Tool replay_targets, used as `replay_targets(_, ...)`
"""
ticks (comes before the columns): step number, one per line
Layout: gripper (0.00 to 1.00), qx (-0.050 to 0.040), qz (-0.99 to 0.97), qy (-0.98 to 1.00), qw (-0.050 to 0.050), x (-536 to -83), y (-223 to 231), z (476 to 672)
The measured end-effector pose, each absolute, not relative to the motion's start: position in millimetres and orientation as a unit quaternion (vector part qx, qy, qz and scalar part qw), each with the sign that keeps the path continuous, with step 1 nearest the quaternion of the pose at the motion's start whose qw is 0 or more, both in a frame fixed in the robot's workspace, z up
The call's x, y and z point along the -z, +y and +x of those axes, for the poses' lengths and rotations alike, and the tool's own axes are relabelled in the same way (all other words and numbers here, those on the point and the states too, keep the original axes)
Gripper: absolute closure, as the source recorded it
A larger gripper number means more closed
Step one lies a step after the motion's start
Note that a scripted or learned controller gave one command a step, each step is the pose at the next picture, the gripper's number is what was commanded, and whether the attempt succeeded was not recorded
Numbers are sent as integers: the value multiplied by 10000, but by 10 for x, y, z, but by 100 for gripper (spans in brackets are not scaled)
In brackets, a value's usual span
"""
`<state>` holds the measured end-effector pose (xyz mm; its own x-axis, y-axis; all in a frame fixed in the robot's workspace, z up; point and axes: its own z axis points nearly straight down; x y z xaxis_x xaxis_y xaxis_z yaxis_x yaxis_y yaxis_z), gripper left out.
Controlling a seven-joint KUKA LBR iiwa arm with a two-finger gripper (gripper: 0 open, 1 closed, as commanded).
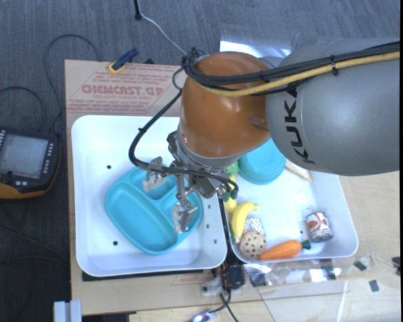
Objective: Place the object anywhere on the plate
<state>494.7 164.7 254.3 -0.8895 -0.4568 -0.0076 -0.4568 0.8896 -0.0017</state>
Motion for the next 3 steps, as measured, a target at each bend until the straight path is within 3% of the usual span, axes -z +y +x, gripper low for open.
replay_targets(1, 100, 2, -2356, 9718, 59, -2640, 1662, 4956)
replay_targets(2, 100, -8, -2565, 9665, -31, -1906, 2292, 4888)
replay_targets(3, 100, -8, -2556, 9668, 16, -2029, 2293, 4915)
